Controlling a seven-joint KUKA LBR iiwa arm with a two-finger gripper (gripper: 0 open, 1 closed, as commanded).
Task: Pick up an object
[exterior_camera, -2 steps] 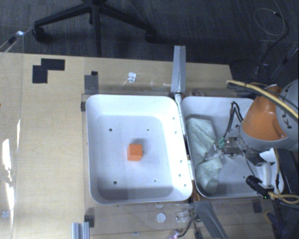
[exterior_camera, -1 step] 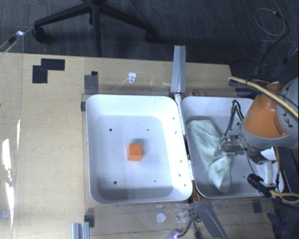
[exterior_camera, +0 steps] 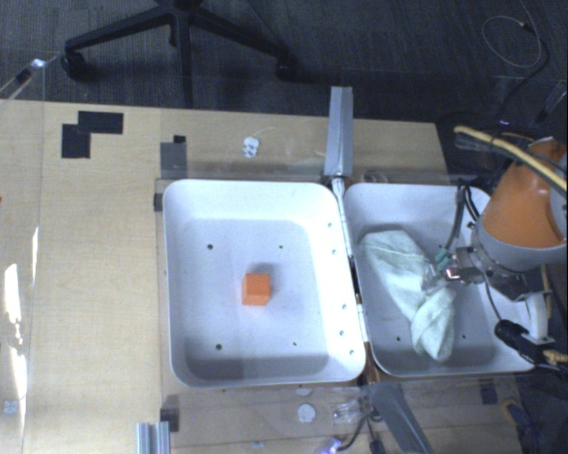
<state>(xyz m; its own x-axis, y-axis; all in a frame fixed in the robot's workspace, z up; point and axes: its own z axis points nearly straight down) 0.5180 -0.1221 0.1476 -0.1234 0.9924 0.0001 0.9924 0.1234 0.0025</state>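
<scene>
A small orange cube (exterior_camera: 256, 289) lies near the middle of the left white bin (exterior_camera: 186, 266). A crumpled pale cloth (exterior_camera: 399, 266) lies across the right white bin (exterior_camera: 390, 208), stretching from its centre towards the front right. My gripper (exterior_camera: 442, 270) reaches in from the right and sits low, right at the cloth's right edge, where the fabric bunches up against it. The orange wrist band (exterior_camera: 525, 213) and grey arm hide the bin's right side.
A grey metal post (exterior_camera: 340, 133) stands behind the seam between the two bins. Cables (exterior_camera: 497, 146) loop over the arm at the right. Black tape marks (exterior_camera: 89, 131) lie on the wooden bench at the far left. A chair base (exterior_camera: 182, 27) stands on the floor behind.
</scene>
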